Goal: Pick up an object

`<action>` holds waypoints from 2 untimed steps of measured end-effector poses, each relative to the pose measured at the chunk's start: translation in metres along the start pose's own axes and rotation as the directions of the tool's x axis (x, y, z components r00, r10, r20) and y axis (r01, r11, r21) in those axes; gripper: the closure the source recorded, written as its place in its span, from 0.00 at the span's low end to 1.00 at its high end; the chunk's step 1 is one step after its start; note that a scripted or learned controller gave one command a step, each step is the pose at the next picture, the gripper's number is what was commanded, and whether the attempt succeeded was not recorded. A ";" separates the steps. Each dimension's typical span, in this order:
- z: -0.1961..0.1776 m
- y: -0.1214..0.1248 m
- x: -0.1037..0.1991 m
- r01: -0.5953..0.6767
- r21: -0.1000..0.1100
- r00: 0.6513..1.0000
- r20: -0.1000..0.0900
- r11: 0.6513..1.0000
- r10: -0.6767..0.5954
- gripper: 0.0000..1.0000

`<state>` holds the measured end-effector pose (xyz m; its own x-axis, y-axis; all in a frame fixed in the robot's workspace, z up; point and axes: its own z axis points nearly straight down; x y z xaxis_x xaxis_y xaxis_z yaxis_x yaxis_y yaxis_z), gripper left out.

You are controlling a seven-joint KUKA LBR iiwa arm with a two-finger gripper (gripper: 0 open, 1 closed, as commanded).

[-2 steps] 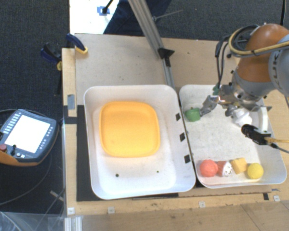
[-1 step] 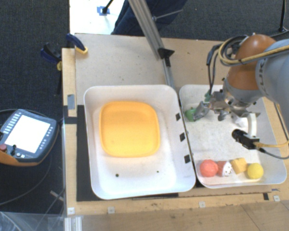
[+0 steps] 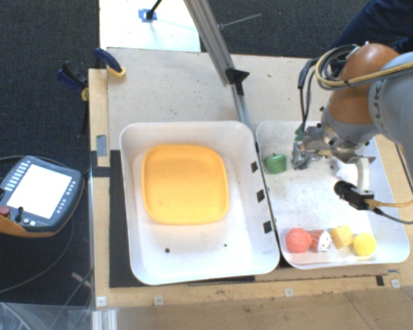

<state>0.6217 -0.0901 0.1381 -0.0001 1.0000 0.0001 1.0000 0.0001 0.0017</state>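
Green block (image 3: 276, 162) is taken as the likely target; it lies alone in the right bin (image 3: 399, 249), close to that bin's left wall and toward its far edge; nothing crowds it, so it is the easiest pick in the bin. The gripper (image 3: 300, 158) is seen low, just beside the block on its right, apparently apart from it; nothing is seen between the fingers, so no hold is claimed; whether the fingers are spread or closed cannot be told at this angle. The wrist is tipped toward the bin's left wall, presumably so the fingers can be brought in from the open side, the wall blocking the other.

Four more objects are lined up along the right bin's near edge: red ball (image 3: 299, 240), a small white-and-red piece (image 3: 323, 242), yellow block (image 3: 341, 236), yellow ball (image 3: 364, 245); they sit touching or nearly so and against the rim, so finger clearance there is judged poor. The middle of the bin is left bare.

A yellow plate (image 3: 186, 183) is centred in the left bin (image 3: 134, 253); flat, with a low rim, judged hard to grip from above. A pendant (image 3: 33, 196) rests off the bench's left edge; a clamp (image 3: 109, 62) is fixed at its far-left corner; a metal strut (image 3: 213, 36) runs down from the far edge toward the gap between the bins.
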 end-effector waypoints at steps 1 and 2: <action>-0.056 0.004 0.009 0.001 -0.004 1.000 0.000 1.000 -0.001 1.00; -0.116 0.004 0.001 0.000 -0.004 1.000 0.001 1.000 0.000 1.00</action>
<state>0.6251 -0.0886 0.2541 0.0000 1.0000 -0.0006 1.0000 0.0000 0.0056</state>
